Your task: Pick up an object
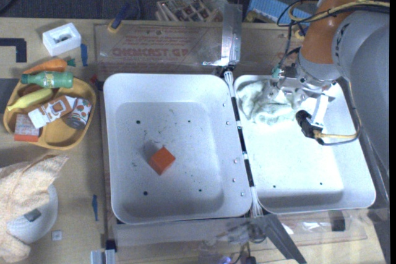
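We see the grey arm's gripper lowered into the far left corner of the right shallow white bin, right at a crumpled pale green-white cloth; we cannot tell from here how it stands. A small orange block lies apart in the left shallow white bin, near its middle, on the worktop.

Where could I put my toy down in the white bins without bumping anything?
The left bin has lots of bare floor all around the orange block, especially toward its far edge. The right bin is bare across its near half. Its far end is crowded: a pale crumpled cloth lies there, with the end effector right over it.
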Available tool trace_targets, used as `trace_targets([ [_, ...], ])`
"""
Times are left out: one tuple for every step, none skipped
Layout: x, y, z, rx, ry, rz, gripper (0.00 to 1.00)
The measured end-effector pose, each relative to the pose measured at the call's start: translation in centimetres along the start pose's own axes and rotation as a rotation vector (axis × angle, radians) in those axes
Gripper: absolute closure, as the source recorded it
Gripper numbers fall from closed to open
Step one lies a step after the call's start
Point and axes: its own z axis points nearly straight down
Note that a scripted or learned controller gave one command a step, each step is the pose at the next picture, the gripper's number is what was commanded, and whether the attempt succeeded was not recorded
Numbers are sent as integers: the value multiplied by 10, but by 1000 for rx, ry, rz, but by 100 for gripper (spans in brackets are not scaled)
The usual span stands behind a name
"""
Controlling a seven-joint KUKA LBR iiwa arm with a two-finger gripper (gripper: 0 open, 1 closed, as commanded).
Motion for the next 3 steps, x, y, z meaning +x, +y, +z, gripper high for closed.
trace_targets([
  [-72, -17, -6, 3, 3, -93, 0],
  [-7, -22, -1, -8, 3, -138, 0],
  [15, -40, -2, -11, 1, -275, 0],
])
